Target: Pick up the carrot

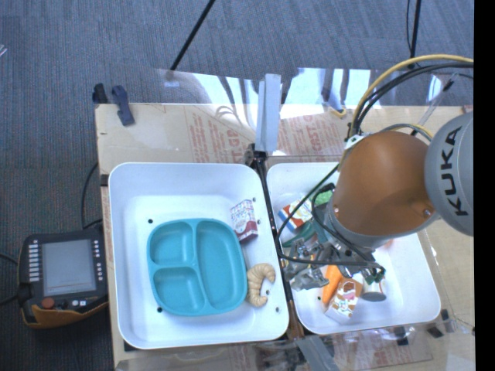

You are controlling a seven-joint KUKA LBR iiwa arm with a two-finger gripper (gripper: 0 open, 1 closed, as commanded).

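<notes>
The carrot [332, 282] is a small orange piece lying in the right bin [410, 304], near its front. It sits against a small orange and white carton [345, 297]. My gripper [313, 263] hangs low over the middle of this bin, just up and left of the carrot. The orange-brown wrist [383, 188] covers much of the bin behind it. The dark gripper parts overlap the clutter, and part of the carrot is hidden beneath them.
The left bin [131, 199] holds a blue divided plate [197, 267], a tan pastry-like toy [261, 283] and a small carton [244, 219]. More packages [296, 213] lie by the right bin's left wall. A teach pendant [62, 273] sits far left.
</notes>
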